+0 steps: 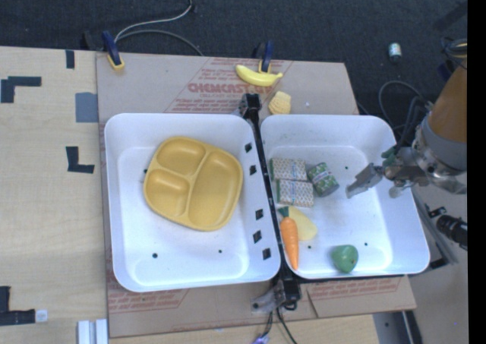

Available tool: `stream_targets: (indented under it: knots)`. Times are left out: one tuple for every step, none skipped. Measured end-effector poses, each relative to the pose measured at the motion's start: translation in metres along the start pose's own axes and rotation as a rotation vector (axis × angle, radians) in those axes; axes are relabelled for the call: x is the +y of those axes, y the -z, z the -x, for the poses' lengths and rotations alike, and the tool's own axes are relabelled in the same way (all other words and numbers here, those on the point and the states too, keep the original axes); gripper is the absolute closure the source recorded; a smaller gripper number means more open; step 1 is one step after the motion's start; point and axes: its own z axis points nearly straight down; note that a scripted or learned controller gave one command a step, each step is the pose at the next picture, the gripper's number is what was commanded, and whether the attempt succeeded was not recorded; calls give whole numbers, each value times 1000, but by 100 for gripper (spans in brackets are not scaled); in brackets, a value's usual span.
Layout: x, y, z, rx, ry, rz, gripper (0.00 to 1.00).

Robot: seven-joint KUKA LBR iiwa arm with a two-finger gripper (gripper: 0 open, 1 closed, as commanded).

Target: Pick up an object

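Observation:
My gripper (375,187) hovers over the right side of the right bin (380,134), open, with nothing between its fingers (361,182). To its left lie a small green packet (324,179) and two patterned boxes (288,168) (296,194), stacked against the bin's left wall. An orange carrot (289,241) and a pale yellow piece (304,224) lie at the front left of this bin. A green round object (345,258) sits near the front wall, below and left of the gripper.
The left bin (121,183) holds a yellow divided plate (194,183). Behind the bins, on the cardboard, lie a yellow banana (258,75) and a small yellow block (279,102). The arm enters from the right over the bin's right rim.

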Motion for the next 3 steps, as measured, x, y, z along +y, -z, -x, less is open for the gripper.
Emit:
stream_targets:
  knots:
    - [62,-87,-38,1,0,-2,0]
    - [105,-147,2,-1,-1,-3,0]
    - [99,-165,-12,-7,-2,16,0]
